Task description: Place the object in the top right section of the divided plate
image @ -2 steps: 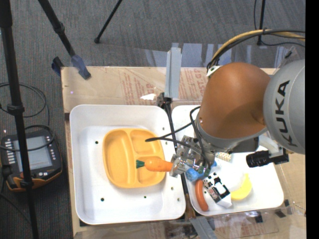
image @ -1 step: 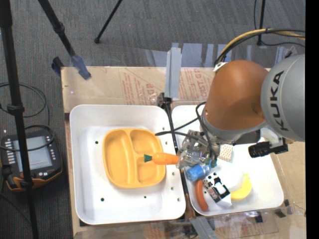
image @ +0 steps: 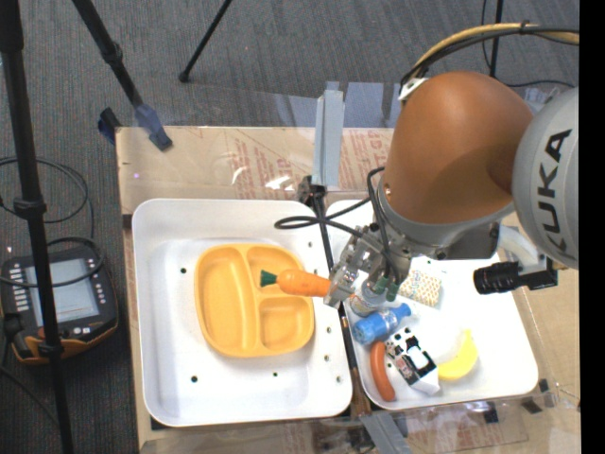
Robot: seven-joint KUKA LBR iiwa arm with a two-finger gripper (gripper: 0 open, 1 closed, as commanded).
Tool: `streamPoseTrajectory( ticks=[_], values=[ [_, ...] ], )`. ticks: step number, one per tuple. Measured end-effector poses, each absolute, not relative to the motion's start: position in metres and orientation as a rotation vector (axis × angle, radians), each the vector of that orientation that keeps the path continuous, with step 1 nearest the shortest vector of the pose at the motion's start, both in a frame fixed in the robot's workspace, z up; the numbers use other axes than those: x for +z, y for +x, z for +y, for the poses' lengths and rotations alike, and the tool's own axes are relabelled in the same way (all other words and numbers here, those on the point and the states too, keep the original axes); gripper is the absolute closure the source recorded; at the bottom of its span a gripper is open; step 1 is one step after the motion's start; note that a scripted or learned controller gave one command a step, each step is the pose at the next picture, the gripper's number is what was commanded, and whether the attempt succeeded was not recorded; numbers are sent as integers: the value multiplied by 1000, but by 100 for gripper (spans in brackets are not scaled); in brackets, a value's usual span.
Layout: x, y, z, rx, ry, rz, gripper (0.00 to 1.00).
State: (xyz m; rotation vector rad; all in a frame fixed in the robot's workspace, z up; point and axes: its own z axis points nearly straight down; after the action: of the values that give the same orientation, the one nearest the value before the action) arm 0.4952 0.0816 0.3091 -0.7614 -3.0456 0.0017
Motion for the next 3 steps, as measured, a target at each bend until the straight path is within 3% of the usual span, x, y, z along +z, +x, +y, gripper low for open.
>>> streamPoseTrajectory(
  ticks=[1,2,3],
  values=[
    [355,477,134,1,-447,-3108,100],
    [249,476,92,1,-219,-3130,100],
    [419,487,38,-1,122,-3141,100]
  ],
)
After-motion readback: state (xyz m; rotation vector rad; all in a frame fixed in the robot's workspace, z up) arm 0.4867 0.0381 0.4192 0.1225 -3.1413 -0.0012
